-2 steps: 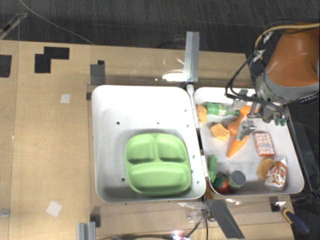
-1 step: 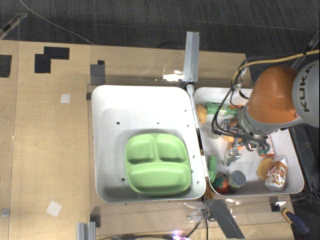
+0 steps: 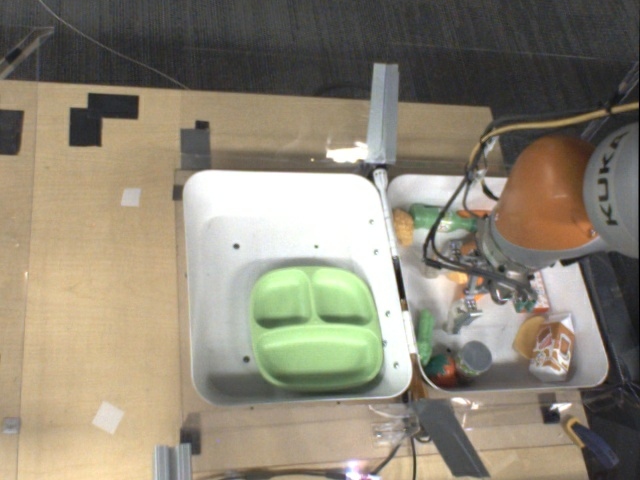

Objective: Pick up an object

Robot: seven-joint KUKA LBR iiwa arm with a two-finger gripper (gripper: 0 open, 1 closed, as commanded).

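Observation:
My gripper [image 3: 466, 308] hangs low over the middle of the right bin [image 3: 590, 298], below the arm's orange band [image 3: 545, 193]. Just under it stands a small grey cup [image 3: 475, 356]. A red and green round item [image 3: 441, 370] lies at the bin's front left corner, with a green piece [image 3: 424, 328] above it along the left wall. An orange and white packet [image 3: 551, 346] rests at the front right. A green object [image 3: 440, 216] and a yellow piece [image 3: 403, 228] lie at the bin's far left. The arm hides part of the bin's middle.
The left bin [image 3: 215, 268] holds a green divided tray [image 3: 316, 326] toward its front. A metal divider post [image 3: 383, 118] stands between the bins at the back. Cables [image 3: 480, 158] loop beside the wrist. The wooden bench [image 3: 90, 298] extends left.

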